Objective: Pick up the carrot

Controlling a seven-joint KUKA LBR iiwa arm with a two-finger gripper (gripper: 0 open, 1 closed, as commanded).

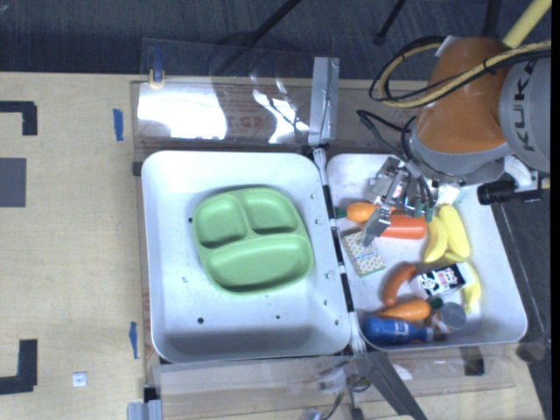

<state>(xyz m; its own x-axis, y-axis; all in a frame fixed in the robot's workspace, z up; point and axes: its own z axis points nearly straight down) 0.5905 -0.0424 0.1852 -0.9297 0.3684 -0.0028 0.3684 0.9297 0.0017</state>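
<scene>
In the right-hand shallow white bin point(512, 318) we see the metal two-finger claw point(381, 219) lowered over the orange tapered carrot point(404, 226), which lies across the bin's upper middle. The carrot sits just beside the fingertips, touching or nearly so; we cannot tell whether the claw is open or grips it. A yellow banana point(446, 234) lies just right of the carrot.

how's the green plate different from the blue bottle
The green plate lies alone in the left bin; the blue bottle lies crowded among other items at the right bin's near edge. The green plate is broad, flat and divided into compartments; the blue bottle is small and slim, on its side.
</scene>
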